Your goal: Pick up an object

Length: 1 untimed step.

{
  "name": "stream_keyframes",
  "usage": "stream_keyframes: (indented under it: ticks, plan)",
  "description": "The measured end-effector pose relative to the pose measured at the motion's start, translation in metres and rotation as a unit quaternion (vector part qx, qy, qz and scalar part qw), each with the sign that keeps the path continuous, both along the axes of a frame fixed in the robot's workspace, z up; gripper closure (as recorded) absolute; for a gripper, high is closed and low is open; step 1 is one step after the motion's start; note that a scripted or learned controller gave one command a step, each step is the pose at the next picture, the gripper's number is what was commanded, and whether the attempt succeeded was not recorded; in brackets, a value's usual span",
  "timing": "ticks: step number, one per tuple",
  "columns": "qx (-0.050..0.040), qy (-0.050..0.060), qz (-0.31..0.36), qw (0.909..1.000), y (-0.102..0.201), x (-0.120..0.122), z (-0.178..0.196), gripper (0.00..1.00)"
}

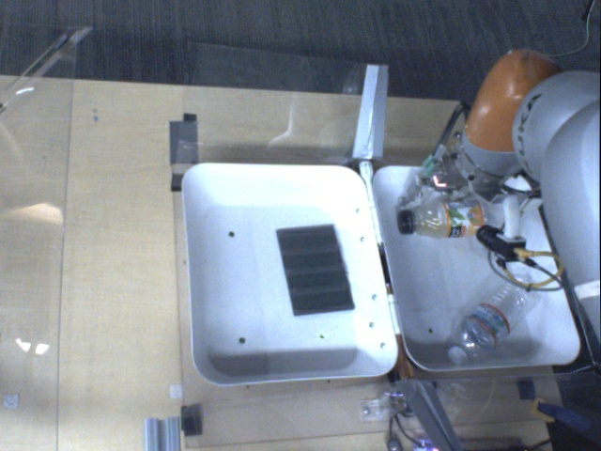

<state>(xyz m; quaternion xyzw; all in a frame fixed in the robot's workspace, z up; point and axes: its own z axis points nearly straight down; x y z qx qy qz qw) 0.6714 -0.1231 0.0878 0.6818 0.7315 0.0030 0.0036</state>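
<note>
A small clear bottle with a black cap and a yellow-green label lies on its side in the upper part of the right bin, cap pointing left. My gripper hangs right over this bottle's upper edge, below the arm's orange band. Whether it touches the bottle is unclear. A crumpled clear water bottle with a blue label lies in the right bin's lower right corner. A black ridged rectangular block lies flat in the middle of the left bin.
The grey arm covers the right bin's right side. Black and yellow cables loop from the wrist over the bin. A metal post stands behind the gap between the bins. A clear panel stands on the bench at the left.
</note>
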Motion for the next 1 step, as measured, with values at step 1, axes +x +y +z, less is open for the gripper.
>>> stream_keyframes:
  ticks: [1]
  plan:
    - [0.0005,0.001,0.002,1.0000,0.0338,-0.0183,-0.0004,0.00]
